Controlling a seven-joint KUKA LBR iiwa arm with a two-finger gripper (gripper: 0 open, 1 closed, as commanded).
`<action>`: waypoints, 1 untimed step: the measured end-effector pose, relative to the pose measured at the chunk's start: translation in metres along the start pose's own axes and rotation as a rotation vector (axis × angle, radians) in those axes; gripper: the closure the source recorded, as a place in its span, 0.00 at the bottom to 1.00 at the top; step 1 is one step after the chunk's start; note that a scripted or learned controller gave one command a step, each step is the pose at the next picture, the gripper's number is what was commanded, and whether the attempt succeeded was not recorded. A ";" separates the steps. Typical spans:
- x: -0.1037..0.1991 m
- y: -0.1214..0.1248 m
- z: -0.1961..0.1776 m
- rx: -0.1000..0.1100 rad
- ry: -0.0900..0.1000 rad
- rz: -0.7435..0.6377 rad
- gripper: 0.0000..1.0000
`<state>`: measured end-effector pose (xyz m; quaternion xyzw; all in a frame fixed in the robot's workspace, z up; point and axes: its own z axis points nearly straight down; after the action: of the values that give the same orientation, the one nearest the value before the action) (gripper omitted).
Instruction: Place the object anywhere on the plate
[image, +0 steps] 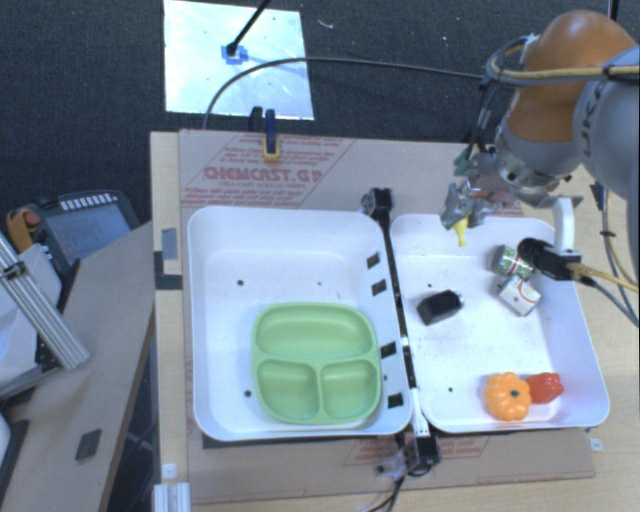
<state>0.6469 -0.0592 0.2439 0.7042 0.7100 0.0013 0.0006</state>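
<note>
The bench (330, 160), covered by a printed cardboard sheet, was seen to bear two shallow white bins set side by side and touching along a black-clipped seam. The left bin (215, 300) was occupied by a green plate (315, 362) with three compartments, placed toward the near edge. The arm (565, 85), grey with an orange band, was extended in from the right, above the far edge of the right bin (575, 345). The gripper (462, 222) was held just over that bin's far-left corner, and a small yellow object (461, 236) was seen projecting downward at its tip; whether the fingers were apart or closed on it could not be told. In the right bin, well apart from the plate, a white-and-green cylindrical item (515, 275) lay near the far right, a black block (438, 306) lay near the middle, and an orange pumpkin-shaped toy (508, 396) was found touching a red piece (545, 387) at the near edge
</note>
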 end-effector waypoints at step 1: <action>0.050 -0.005 -0.005 0.001 0.001 -0.001 1.00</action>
<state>0.6410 -0.0095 0.2485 0.7037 0.7104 0.0012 0.0000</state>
